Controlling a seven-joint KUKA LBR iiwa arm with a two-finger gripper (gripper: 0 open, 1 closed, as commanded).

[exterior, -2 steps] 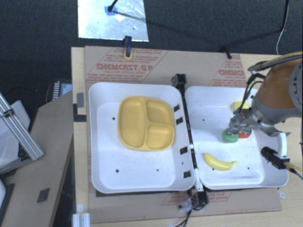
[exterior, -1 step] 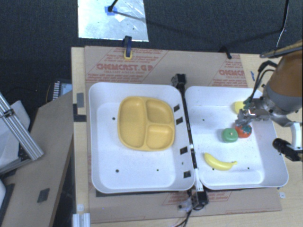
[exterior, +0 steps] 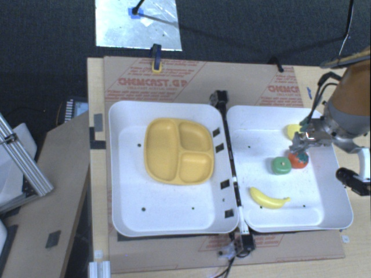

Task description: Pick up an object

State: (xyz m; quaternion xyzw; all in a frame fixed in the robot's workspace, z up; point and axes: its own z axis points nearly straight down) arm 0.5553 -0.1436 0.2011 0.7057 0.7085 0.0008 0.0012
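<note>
Left bin (exterior: 124,213): holds one yellow divided plate (exterior: 177,150), three compartments, lying flat near the bin's middle – nothing in it that I can see.

Right bin (exterior: 330,219): four small items. One green round piece (exterior: 281,165) near the centre; one red-orange piece (exterior: 299,161) touching its right side; one yellow piece (exterior: 293,131) toward the far edge, partly hidden by the tool; one banana (exterior: 268,198) near the front edge, lying apart from the rest.

Gripper (exterior: 301,141): low over the right bin's right half, just above the red-orange piece and beside the yellow piece. I cannot tell how its end is set from this angle, and I see nothing held.

Step in hand: I judge it to be the descent onto a target, most likely the red-orange piece.

How I would do it well: come straight down, centred on the red-orange piece – the green round piece touches it and could be nudged or caught alongside. Close only once seated, then lift slowly and check.

Fallback: the banana is isolated, so it looks like the easier pick.
</note>
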